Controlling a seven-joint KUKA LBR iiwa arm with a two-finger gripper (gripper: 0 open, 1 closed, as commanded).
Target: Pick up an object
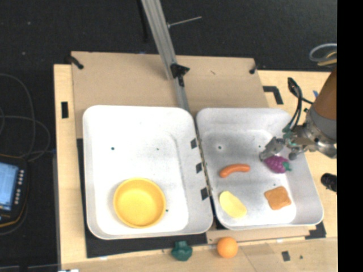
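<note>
Purple grape bunch (276, 163) positioned directly under the tool (279, 147), in the right bin (244, 123), near its right wall. Tool fingers spread apart above the bunch, one finger (270, 148) reaching toward the bin's centre; contact with the bunch not determinable, nothing seen clamped between the fingers. Grey arm (322, 130) entering from the right, with an orange band (328, 95) above the wrist and dark cables looped beside it.

Orange sausage (234, 170) lying flat on the bin floor, left of the tool and slightly nearer the camera, apart from the grape bunch. Brown toast slice (277, 198) nearer the camera than the tool, almost straight below it in the view, close to the bin's front right corner. Pale yellow wedge (232, 204) left of the toast, near the bin's front left corner, well apart from the tool.

Left bin (136, 129) well left of the tool, carrying a yellow bowl (139, 202) in its front part. Orange ball (227, 247) and green lump (181, 251) resting on the counter (113, 78) outside the bins, in front of the gap between them. Metal pole (161, 35) rising at a slant behind the bins, left of the tool.
</note>
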